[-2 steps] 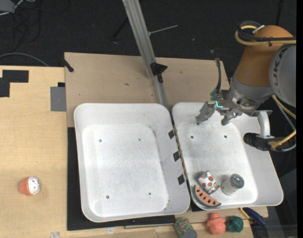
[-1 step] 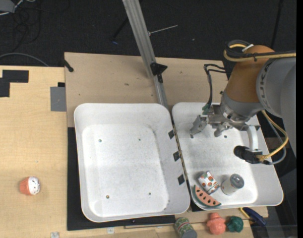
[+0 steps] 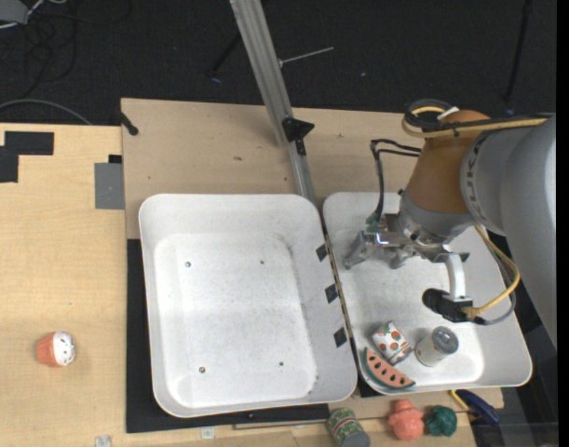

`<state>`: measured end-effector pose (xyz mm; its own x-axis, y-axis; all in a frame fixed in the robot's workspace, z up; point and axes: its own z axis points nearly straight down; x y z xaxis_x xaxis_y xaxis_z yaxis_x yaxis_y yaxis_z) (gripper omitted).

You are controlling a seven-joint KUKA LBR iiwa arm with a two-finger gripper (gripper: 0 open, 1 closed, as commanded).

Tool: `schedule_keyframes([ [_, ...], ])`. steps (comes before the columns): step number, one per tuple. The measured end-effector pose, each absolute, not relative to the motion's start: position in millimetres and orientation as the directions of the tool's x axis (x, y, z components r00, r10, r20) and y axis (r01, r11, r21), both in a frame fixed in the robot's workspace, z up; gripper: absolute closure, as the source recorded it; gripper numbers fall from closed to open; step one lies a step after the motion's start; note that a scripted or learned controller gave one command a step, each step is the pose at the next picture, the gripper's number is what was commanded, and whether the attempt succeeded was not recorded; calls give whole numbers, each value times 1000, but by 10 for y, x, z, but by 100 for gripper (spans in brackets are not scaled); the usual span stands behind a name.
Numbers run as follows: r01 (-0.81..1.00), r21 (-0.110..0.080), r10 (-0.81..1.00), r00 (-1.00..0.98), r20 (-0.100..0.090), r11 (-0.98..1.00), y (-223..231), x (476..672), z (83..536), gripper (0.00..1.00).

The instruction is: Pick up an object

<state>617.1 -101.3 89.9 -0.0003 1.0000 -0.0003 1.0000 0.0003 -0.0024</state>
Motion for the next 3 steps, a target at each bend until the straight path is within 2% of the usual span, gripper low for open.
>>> schedule_keyframes([
  [1,1000,-1,1000,5,1,-5,-1026,6173,1019,100],
  [3,1000,2,1000,-1,0,1,-1031,6143,2020,100],
])
